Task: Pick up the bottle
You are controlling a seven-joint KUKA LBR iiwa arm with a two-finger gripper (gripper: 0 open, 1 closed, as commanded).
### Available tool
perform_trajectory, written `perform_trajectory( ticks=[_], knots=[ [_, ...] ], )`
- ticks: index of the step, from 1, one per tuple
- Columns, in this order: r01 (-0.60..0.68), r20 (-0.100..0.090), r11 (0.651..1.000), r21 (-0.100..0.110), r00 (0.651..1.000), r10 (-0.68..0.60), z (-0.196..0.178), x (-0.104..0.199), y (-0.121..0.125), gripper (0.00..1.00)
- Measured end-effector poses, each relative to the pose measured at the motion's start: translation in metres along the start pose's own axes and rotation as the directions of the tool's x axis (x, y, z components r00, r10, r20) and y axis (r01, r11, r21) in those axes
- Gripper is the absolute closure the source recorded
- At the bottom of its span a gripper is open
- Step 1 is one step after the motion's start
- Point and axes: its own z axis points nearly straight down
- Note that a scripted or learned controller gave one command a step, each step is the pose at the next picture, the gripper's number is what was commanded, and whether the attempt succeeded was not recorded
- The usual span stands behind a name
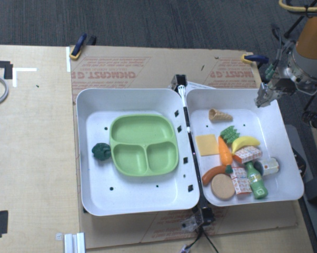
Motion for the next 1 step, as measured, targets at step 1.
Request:
perform_trajectory(
  ticks=[1],
  knots=[
    [0.032,-0.001,0.999,0.001,0.999,-0.032,0.0098,-0.0588,-0.0564,1.0]
  ],
)
